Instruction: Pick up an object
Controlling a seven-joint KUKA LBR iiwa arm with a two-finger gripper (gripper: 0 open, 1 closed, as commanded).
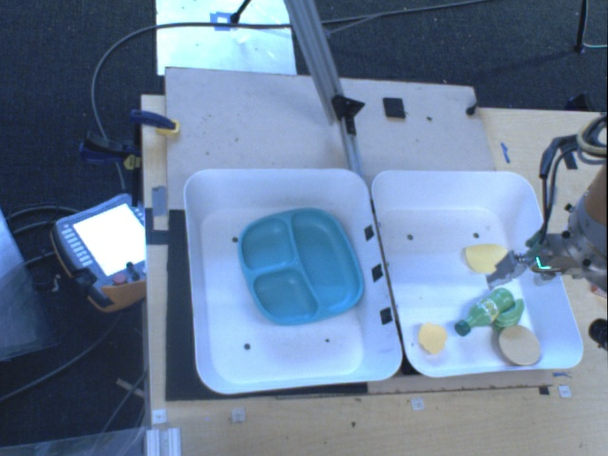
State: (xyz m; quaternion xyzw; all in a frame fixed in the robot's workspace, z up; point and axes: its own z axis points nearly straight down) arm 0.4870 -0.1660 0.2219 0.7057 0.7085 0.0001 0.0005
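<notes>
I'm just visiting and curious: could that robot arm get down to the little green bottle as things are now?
Probably yes. The green bottle lies on its side in the right bin, uncovered, just below the gripper. The tan disc beside it sits close and might crowd the fingers.

Your arm [587, 218] comes in from the right, wrist low, with the gripper [505, 266] at its left end, pointing leftward.
</notes>
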